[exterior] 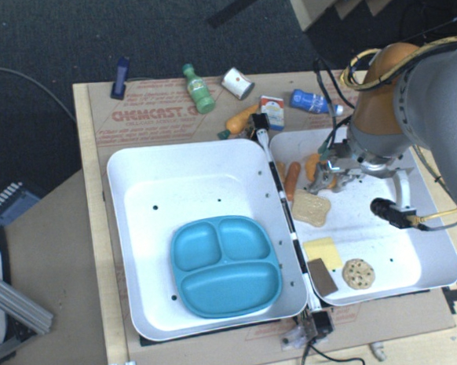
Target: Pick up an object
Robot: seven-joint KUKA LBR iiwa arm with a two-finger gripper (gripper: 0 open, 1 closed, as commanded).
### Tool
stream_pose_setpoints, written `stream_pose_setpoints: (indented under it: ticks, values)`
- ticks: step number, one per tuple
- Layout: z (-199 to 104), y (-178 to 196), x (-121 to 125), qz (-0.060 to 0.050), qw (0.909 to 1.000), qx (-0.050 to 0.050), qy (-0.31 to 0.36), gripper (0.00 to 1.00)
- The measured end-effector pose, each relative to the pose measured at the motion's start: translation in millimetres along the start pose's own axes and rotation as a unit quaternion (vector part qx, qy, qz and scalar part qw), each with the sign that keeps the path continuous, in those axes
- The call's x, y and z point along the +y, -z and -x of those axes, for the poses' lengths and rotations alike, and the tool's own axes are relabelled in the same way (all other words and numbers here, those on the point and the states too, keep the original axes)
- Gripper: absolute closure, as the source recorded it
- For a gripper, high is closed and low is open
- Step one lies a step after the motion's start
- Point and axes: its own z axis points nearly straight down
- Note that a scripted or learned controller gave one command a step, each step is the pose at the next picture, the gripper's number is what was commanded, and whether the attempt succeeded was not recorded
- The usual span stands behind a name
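Presently, on the table (152, 113), the left bin (118, 178) carries a blue divided plate (225, 264) lying flat toward its near side, well apart from the work. Across the shared wall, the right bin (400, 259) holds the candidates: a reddish sausage (291, 179) just beside that wall, then a short orange piece (312, 166) next to it, with a slice of bread (311, 209) nearer the viewer and a yellow cheese square (322, 251) and a cookie (358, 273) along the near side. The hand (332, 176) is low in the bin's far left part, just to the right of the orange piece and close against it; whether the hand stands apart or together cannot be told from this angle, and nothing can be confirmed as held. Judged from this, the step in hand is the reach and closing-in on the orange piece, with the lift not yet made. That piece lies flat, its long axis running roughly from the far side of the bin toward the near side and leaning slightly left at the near end, nearly parallel to the sausage; which end is the narrower is not clear. The next move would call for a grip across the short width, centred, without dragging in the sausage or bread, followed by a straight lift.
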Motion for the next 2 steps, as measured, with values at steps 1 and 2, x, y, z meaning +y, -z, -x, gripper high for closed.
stream_pose_setpoints:
  ticks: [1, 2]
  values:
    - [-42.8, 104.4, -27.2, 0.014, 0.9999, -0.002, 0.001, 1.00]
    - [-42.5, 103.2, -28.0, 0.012, 0.9999, -0.002, 0.001, 0.00]
